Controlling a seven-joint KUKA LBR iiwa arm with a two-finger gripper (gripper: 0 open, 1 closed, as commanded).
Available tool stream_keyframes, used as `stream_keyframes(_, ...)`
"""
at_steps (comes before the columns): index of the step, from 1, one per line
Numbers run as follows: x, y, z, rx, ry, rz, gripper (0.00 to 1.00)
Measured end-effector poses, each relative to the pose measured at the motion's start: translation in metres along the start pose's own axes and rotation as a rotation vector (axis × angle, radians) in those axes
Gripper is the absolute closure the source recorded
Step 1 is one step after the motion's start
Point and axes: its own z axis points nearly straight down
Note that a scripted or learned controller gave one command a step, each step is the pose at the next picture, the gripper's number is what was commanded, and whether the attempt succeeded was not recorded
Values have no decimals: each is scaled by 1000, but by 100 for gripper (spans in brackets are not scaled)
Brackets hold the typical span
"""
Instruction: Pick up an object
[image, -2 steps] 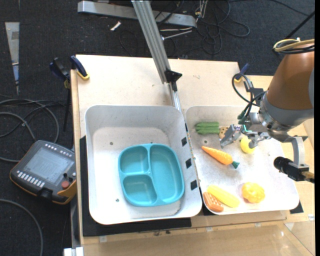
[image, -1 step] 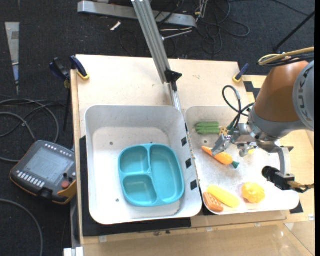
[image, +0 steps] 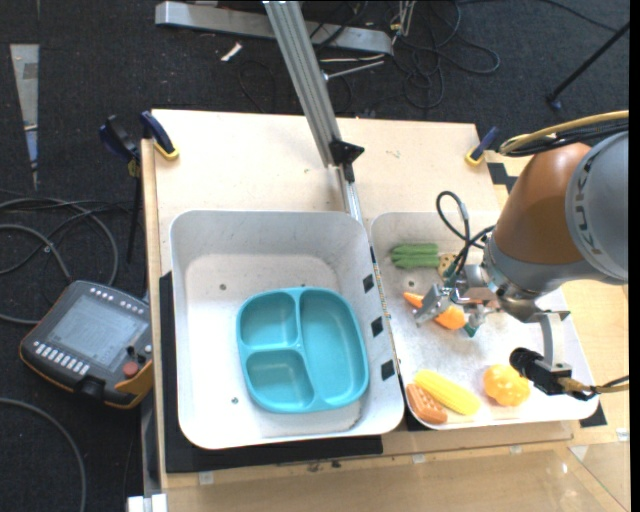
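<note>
My gripper hangs low in the right bin, and an orange carrot-like piece sits right at its fingertips. A smaller orange bit lies just to its left. Green pea pods rest toward the back of that bin. Near the front lie a yellow corn cob, a reddish waffle-like piece and a yellow-orange pepper. Whether the fingers grip the orange piece is unclear.
The left bin holds a teal three-compartment plate. A slanted metal pole crosses the bench at the back, ending near the divide between the bins. Blue-and-yellow clamps sit at the bench corners.
</note>
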Motion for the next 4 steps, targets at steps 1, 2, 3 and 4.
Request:
stream_keyframes(1,1,-1,54,1,0,0,0)
stream_keyframes(2,0,1,40,-7,-1,-1,100)
stream_keyframes(3,-3,-2,-3,-11,-2,-2,100)
stream_keyframes(4,1,-1,-46,-12,-2,-4,100)
